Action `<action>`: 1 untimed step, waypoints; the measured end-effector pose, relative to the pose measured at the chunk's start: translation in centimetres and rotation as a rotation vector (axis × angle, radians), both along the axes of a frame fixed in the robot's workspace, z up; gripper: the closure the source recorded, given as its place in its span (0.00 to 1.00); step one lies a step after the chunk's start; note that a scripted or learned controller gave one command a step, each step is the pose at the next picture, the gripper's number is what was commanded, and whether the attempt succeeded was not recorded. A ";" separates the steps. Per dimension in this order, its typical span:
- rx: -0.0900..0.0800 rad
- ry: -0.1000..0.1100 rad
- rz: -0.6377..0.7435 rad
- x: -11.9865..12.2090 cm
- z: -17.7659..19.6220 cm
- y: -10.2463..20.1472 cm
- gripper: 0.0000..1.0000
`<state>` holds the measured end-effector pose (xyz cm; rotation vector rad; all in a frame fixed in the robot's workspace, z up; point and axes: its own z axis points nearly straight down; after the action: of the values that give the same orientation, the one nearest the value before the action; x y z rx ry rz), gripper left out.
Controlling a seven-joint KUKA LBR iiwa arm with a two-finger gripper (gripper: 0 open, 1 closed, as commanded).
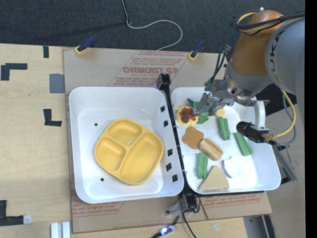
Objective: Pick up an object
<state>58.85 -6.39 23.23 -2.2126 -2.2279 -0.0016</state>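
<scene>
You have the arm (262,38) reaching in over the right bin (267,182), with the gripper (207,104) low over that bin's far left corner. Its tips sit right at a small pile of toy food (188,115), red and yellow with a green piece, but you cannot tell from here whether the tool is released or clenched, or whether anything is caught in it. Just nearer you than that pile lies a brown round piece (192,137), touching a tan bread roll (211,148). Toward the bin's near edge you see a green pod (202,165) beside a tan wedge (214,178), and a pale white piece (233,167) next to that. Two more green pieces lie toward the bin's right side, one (223,128) near the middle and one (242,144) closer to the right edge. The left bin (84,103) carries a yellow divided plate (130,150), near its middle.
</scene>
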 end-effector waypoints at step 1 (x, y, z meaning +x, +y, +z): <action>-0.001 0.003 -0.001 -0.4 -1.3 4.9 1.00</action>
<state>58.42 -1.51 21.93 -2.2124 -2.2260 0.0019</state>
